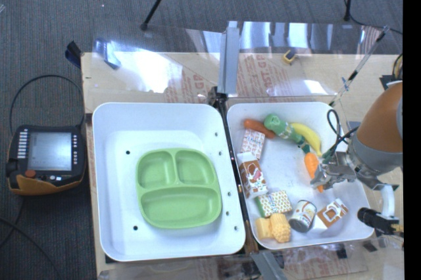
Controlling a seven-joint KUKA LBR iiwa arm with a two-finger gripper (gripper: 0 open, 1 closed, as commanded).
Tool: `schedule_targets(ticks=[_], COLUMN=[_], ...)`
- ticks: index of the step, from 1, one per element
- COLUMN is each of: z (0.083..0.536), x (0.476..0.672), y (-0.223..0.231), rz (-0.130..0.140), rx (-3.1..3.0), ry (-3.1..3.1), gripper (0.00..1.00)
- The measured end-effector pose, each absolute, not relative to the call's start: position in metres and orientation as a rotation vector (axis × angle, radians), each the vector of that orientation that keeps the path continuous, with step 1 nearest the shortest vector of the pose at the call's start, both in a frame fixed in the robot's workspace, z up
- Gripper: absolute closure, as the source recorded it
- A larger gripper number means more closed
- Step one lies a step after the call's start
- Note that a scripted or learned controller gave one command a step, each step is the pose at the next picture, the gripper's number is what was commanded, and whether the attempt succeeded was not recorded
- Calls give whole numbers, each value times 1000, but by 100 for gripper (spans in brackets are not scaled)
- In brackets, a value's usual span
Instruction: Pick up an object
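Resting beside the fingers [324, 177]: an orange carrot [310, 164].

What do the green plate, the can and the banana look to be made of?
Plate: probably moulded plastic, one even matte light green with soft rounded dividers. Can: seems metal or metal-look plastic, with a pale shiny lid and a printed label round it; too small to settle. Banana: likely toy plastic, smooth and uniformly yellow with a slight gloss.

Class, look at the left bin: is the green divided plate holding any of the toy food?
No: the green divided plate lies alone in the left bin, while the toy food, such as the banana, sits in the right bin.
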State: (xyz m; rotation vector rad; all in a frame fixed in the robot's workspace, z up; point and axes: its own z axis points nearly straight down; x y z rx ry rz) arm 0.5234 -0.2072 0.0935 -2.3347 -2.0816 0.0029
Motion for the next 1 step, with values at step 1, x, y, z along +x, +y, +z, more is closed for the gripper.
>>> schedule_targets(ticks=[1], z=[218], x=[554], y=[-163], rz=[4], rx=[-2423], ry=[-1995], gripper=[100])
